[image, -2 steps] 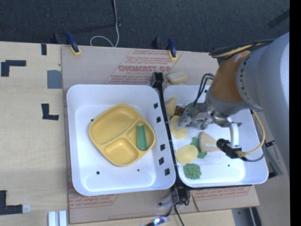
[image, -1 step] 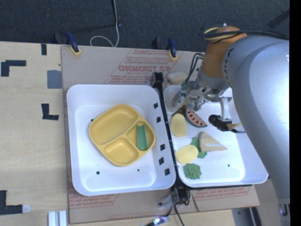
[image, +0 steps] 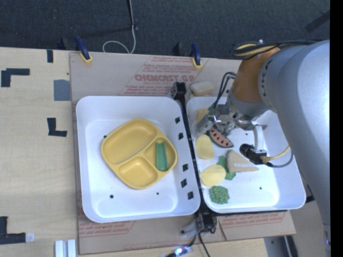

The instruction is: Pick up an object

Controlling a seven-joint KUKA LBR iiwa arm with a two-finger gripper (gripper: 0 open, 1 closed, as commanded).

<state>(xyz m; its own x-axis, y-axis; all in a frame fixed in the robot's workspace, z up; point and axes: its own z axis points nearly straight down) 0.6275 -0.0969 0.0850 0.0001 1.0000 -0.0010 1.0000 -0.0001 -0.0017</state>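
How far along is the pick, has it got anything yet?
Done: the arm has reached into the right bin, and the gripper sits low beside the watermelon slice. In hand: nothing visibly lifted. Left: grasp and raise one item; the watermelon slice, yellow pieces and green cluster all lie in the bin.

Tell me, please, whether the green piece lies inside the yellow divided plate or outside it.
Inside: the green piece lies in the right-hand compartment of the yellow divided plate.

Yellow tray (image: 128,143), green cylinder (image: 161,156), white bins (image: 86,143).
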